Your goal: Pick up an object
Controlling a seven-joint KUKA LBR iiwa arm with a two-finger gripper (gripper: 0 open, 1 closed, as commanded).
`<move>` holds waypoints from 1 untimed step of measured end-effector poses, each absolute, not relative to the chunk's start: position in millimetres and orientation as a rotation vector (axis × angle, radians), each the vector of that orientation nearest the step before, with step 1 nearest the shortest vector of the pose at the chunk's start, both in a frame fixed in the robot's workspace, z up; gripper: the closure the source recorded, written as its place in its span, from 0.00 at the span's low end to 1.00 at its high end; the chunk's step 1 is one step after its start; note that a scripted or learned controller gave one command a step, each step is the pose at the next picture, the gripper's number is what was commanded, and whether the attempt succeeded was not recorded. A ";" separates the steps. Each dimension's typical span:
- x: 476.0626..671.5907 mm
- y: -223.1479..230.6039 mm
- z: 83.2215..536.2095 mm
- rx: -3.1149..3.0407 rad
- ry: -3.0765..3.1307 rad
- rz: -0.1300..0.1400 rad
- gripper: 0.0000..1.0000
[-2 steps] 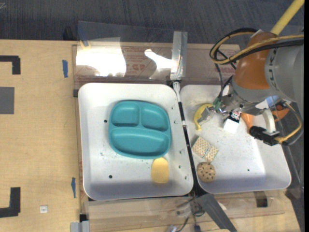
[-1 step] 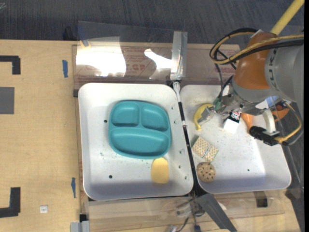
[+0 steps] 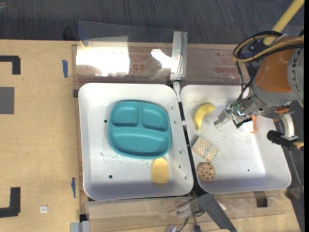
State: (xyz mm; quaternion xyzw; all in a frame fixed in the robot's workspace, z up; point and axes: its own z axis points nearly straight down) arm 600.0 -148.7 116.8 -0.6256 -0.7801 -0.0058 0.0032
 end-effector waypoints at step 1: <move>580.4 -96.7 87.8 -2.004 -2.426 -0.007 0.00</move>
